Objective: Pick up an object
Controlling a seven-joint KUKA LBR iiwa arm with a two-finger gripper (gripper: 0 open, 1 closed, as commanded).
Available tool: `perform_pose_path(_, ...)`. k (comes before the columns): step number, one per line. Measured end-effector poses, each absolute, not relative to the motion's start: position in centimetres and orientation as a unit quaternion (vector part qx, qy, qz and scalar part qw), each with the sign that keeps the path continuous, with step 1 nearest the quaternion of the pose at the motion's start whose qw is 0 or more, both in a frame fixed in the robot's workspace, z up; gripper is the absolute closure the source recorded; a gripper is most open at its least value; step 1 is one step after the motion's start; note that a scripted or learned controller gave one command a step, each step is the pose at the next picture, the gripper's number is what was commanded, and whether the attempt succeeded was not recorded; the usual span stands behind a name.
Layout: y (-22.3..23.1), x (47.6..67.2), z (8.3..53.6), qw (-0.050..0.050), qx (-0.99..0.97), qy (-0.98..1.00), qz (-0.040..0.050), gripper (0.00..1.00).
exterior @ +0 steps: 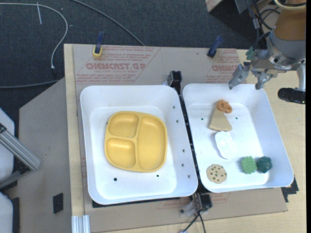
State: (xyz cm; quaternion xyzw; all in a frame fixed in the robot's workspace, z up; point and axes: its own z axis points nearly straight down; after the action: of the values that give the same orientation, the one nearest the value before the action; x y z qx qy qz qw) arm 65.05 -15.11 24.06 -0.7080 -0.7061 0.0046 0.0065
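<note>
Gripper [249,79]: you see it spread wide, holding nothing, above right bin's [277,130] far rim;
Pretzel [224,106]: unpicked; lift remains

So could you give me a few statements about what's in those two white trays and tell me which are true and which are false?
1. The yellow divided plate lies in the left bin. True.
2. The cookie sits on the yellow plate. False: it lies in the right bin, near its front edge.
3. The end effector is clamped around the green broccoli piece. False: it hangs over the right bin's far edge, fingers spread, with nothing between them.
4. The small orange pretzel lies right at the tip of the tan wedge. True.
5. The plate has three compartments. True.
</note>
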Motion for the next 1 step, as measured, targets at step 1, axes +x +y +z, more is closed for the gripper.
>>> perform_pose_path(1,-15.06,65.28,25.00,0.001,-0.707,-0.707,0.0003,0.00)
